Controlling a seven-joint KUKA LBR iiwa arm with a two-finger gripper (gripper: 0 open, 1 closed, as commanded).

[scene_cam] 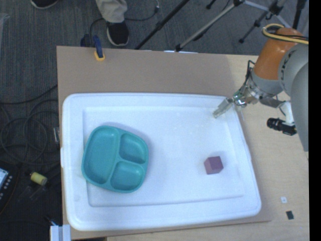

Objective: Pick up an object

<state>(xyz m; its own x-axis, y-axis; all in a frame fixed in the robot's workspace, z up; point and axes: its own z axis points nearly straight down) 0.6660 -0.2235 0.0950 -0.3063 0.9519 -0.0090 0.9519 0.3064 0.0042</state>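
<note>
Gripper (220, 111) at the end of the grey arm (296, 84) sits over the upper right corner of the white bin (150, 102), pointing down and to the left across the bin's rim. Nothing shows between its tips, and the view is too small and blurred there to tell how it is set. An orange band (273, 54) wraps the arm above the wrist, near the right edge of the bench (150, 69).

Inside the bin, a small purple block (213, 164) lies on the floor in the right half, below the gripper and well apart from it. A teal divided plate (115, 158) with three compartments rests in the left half of the bin, apart from the block.

At the far left corner of the bench, a blue and yellow clamp (99, 49) grips the edge. Beyond the bench, on the dark carpet, stand a person's legs and black shoes (118, 33), with tripod legs (235, 6) to the right of them.
</note>
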